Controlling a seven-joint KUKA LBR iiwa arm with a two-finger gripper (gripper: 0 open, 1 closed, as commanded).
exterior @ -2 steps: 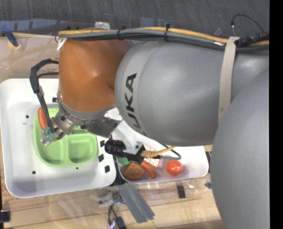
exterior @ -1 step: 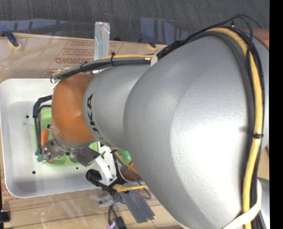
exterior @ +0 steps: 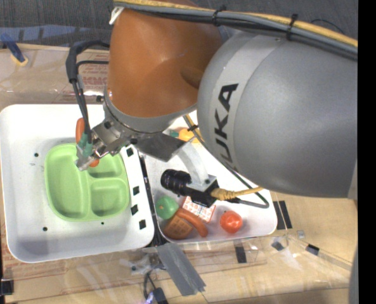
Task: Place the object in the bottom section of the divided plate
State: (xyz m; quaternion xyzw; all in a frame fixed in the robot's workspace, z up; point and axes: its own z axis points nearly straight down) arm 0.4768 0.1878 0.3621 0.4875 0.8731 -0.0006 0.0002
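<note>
A green divided plate [exterior: 67, 189] lies in the left white bin [exterior: 16, 170], with one long section on the left and two smaller ones on the right. My gripper [exterior: 85, 152] hangs over the plate's upper edge, near its upper right section. A slim orange object [exterior: 80, 130] sticks out above and below the fingertips, and the fingers are shut on its middle. The arm's big orange and grey body hides the back of both bins.
The right bin [exterior: 267, 223] holds a green round item [exterior: 167, 206], an orange-brown item [exterior: 184, 225], a red tomato-like item [exterior: 231, 221], a white and red packet [exterior: 199, 210] and a small yellow piece [exterior: 185, 133]. Tape strips [exterior: 178, 268] lie on the bench in front.
</note>
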